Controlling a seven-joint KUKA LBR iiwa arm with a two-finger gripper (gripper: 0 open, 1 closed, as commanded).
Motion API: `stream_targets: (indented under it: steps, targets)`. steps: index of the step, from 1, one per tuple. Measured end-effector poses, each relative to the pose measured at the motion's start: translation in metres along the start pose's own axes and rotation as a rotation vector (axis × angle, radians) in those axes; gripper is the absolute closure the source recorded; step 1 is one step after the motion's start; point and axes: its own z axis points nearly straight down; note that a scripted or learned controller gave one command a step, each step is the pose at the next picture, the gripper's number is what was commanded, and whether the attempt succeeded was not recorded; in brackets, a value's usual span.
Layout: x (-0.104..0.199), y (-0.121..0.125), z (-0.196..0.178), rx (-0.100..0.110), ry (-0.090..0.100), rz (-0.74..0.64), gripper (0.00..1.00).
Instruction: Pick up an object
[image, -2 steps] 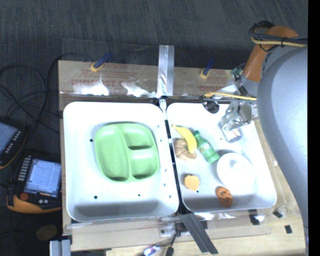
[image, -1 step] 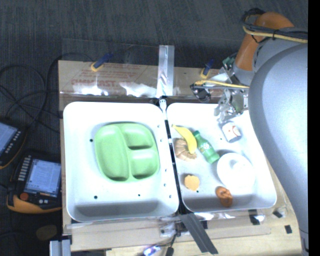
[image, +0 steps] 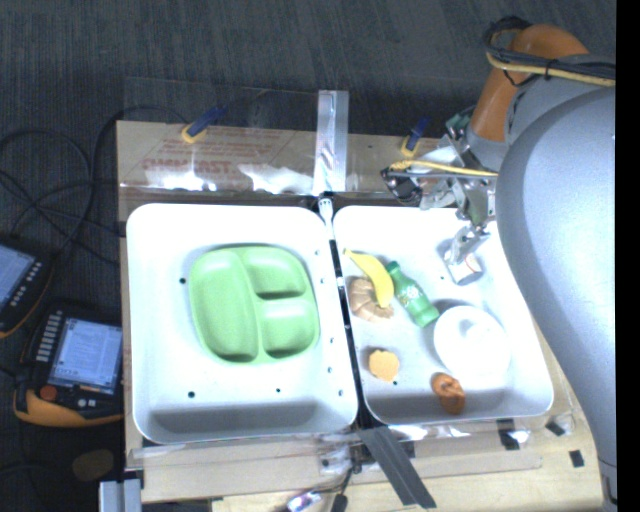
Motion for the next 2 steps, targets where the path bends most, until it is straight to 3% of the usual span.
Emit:
stream_targets:
  steps: [1,2]
  targets:
    - [-0.0026,-0.0491,0.0150,-0.003,-0.003,-0.125,0.00]
    - [-0.0026,-0.0492,0.0149,-0.004,-0.003,-0.126,0.00]
